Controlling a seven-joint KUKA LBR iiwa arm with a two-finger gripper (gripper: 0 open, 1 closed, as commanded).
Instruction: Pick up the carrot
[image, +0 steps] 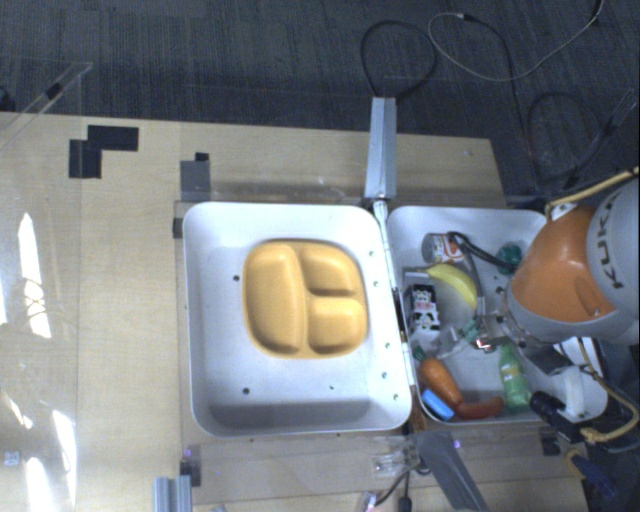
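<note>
So the stubby orange carrot (439, 379) is sitting in the right-hand shallow white bin (530, 220), down near the front-left corner, lying at a slant. Right below it there's a small blue thing (436, 404) and a reddish sausage-shaped piece (480, 408), both basically touching or just beside the carrot's lower end.

The grey arm with its orange band (560, 270) comes in from the right and hangs over the right half of that bin. The two-finger gripper (478, 335) is somewhere just above and to the right of the carrot, near it but not on it as far as I can see. Honestly I can't tell whether it's spread or closed, the metal bits there are too cluttered to read.

Other stuff in the same bin: a yellow banana (455, 283) near the middle-left, a silvery can (440, 246) just above it, a green plastic bottle (513, 375) to the right of the carrot, and a small black-and-white box (423, 304) along the left wall.

The left white bin (215, 380) holds a yellow three-compartment tray (303, 298), sitting about in the middle.
</note>
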